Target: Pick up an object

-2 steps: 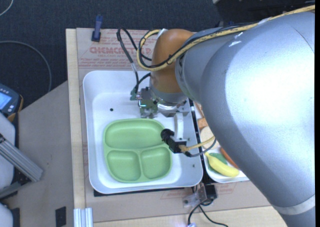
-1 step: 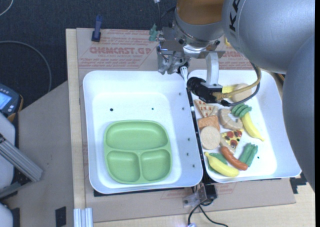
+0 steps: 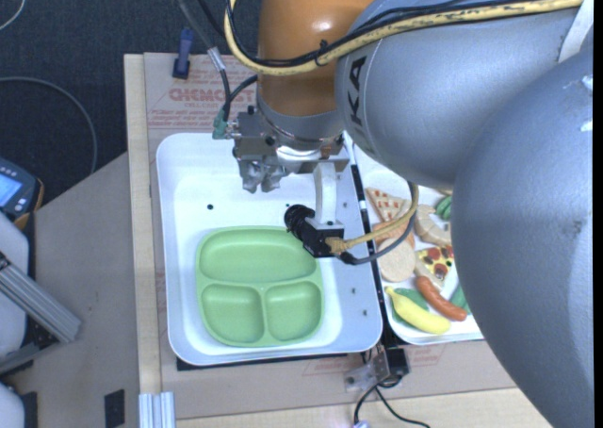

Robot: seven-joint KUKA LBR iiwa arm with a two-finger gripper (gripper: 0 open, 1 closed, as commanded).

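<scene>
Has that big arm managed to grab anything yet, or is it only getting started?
Nothing looks picked up yet. The arm's gripper sits over the bare back of the left bin, beyond the green divided plate. The toy food, including a banana, a sausage and a waffle, lies in the right bin. I see nothing in the gripper, so the grab and lift remain.

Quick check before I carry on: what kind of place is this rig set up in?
Probably a robotics lab test bench: two white bins on a board, toy food and a green divided plate as practice items, loose cables on dark floor.
</scene>
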